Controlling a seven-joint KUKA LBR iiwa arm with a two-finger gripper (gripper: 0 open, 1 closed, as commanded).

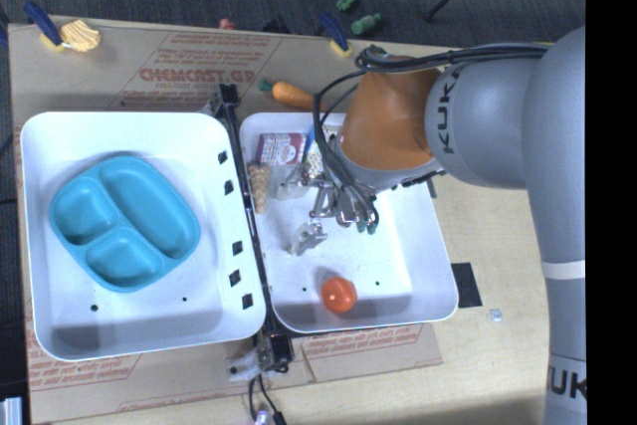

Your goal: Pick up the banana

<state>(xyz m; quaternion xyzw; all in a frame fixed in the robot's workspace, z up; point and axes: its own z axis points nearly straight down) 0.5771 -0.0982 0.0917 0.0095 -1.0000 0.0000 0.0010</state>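
My gripper (311,232) hangs low over the middle of the right bin (423,254), under the orange wrist band (390,124). A pale yellowish, elongated object (259,186) that may be the banana lies along that bin's left wall, a short way left of the gripper and apart from it. I see nothing held in the gripper. The arm hides the bin's far right part.
A purple packet (279,149) lies at the right bin's far left corner and an orange-red round fruit (338,294) near its front wall. A blue divided plate (121,219) sits in the left bin (60,323). A carrot (292,95) lies on the cardboard behind the bins.
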